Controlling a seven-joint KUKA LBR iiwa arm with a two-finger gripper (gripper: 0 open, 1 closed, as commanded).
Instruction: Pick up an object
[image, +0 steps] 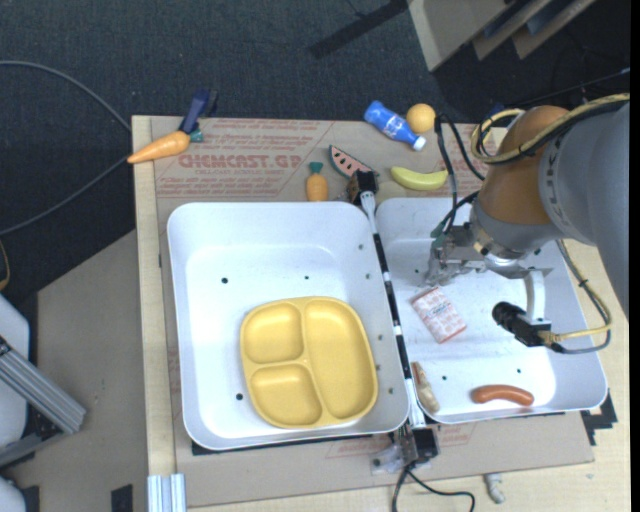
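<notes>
My gripper (445, 268) hangs over the upper left part of the right bin (570, 385), pointing down at the bin floor. A small red-and-white packet (440, 314) lies flat just below and in front of it, apart from it by a short gap. A reddish sausage (502, 396) lies near the front edge of the same bin. A brown, bread-like piece (424, 388) rests against the bin's left wall.
The left bin (200, 260) holds a yellow divided plate (307, 360). Behind the bins on the bench lie a carrot (160, 148), a watermelon slice (345, 160), a banana (418, 178), a blue bottle (393, 124) and a yellow ball (421, 117). A black connector (517, 322) with its cable hangs from the arm over the right bin.
</notes>
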